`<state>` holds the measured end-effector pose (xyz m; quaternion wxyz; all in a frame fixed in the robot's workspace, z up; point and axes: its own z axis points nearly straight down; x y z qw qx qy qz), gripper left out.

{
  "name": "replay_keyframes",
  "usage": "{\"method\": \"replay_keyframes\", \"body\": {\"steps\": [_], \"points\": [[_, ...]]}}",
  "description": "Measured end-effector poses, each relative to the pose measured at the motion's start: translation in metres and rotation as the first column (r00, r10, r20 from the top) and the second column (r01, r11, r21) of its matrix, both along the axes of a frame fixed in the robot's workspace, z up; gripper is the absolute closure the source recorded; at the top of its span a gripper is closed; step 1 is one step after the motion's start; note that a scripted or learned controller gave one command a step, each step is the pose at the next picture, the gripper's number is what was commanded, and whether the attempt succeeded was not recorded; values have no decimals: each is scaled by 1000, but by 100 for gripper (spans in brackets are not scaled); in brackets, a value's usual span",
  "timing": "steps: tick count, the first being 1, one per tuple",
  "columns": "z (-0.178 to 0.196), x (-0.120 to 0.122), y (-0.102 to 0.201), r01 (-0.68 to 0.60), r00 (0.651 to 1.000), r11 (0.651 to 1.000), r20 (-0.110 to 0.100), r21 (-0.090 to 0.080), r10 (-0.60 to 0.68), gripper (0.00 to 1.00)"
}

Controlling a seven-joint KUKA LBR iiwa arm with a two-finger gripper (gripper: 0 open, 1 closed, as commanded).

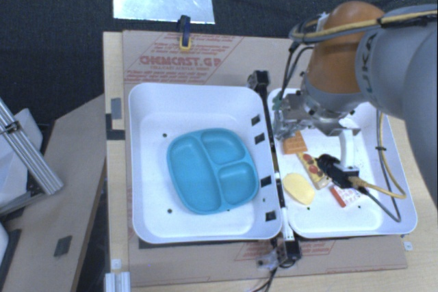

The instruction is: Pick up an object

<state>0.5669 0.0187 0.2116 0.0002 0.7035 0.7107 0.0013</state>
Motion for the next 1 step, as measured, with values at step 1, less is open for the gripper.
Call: {"method": "replay_keyframes", "body": {"steps": [1], "points": [[-6,13,57,0,1000,1000,0,1,0,100]]}}
